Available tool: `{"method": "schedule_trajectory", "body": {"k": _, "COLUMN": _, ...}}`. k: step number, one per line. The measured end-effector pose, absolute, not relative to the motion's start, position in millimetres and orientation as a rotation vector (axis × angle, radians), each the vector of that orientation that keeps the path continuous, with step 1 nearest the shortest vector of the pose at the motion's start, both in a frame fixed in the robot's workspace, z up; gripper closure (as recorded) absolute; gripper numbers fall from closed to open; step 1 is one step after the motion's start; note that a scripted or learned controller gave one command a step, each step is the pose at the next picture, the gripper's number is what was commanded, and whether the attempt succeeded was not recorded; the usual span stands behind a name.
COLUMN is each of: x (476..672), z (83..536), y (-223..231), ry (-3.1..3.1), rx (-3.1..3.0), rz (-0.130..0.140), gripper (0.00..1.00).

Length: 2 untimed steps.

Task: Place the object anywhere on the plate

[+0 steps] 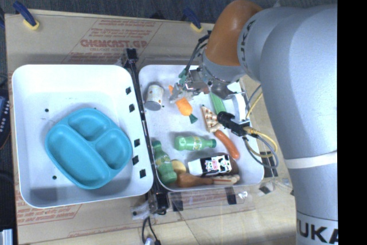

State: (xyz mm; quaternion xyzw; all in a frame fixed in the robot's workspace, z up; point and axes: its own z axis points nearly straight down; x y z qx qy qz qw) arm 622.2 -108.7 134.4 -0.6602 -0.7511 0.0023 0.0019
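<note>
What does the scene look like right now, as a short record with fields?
plate: blue sectioned plastic plate, in left white bin
gripper: two-finger gripper, above right white bin, near small orange carrot-like toy
other items: silver can, green bottle, black-and-white carton
task state: nothing on plate yet

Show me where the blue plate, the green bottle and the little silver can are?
blue plate (86,149), camera view, on its centre divider.
green bottle (192,142), camera view, mid-body.
silver can (153,97), camera view, on its side wall.
</note>
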Motion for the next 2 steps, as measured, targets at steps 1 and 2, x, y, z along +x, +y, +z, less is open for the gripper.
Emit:
{"method": "schedule_trajectory", "body": {"k": 1, "x": 560.4, "z": 194, "y": -43, "ry": -2.373, "rx": -2.053, "rz": 0.003, "gripper": 1.00}}
{"method": "schedule_trajectory", "body": {"k": 2, "x": 526.0, "z": 239, "y": 34, "ry": -2.273, "rx": -2.163, "rz": 0.006, "gripper": 1.00}}
